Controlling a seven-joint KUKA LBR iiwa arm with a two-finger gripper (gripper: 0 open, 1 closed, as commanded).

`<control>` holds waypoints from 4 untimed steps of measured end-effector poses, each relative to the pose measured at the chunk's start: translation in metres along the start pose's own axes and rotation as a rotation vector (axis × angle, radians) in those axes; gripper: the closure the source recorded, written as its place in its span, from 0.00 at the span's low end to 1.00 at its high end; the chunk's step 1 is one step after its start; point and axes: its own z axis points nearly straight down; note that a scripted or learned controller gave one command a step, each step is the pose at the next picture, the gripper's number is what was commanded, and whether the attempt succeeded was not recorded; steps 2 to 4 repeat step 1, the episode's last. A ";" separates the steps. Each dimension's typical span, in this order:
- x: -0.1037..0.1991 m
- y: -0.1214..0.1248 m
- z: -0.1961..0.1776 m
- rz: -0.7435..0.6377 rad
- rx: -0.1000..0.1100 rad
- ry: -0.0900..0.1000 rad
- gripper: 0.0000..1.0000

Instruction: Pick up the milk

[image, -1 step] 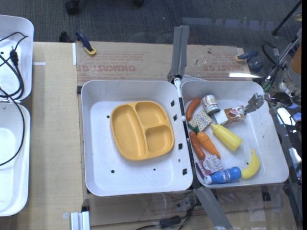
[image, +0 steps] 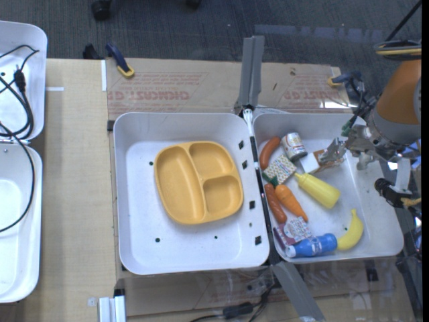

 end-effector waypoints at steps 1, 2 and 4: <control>0.010 0.002 0.012 0.051 -0.011 0.000 0.00; 0.010 0.002 0.012 0.051 -0.011 0.000 0.00; 0.010 0.002 0.012 0.051 -0.011 0.000 0.00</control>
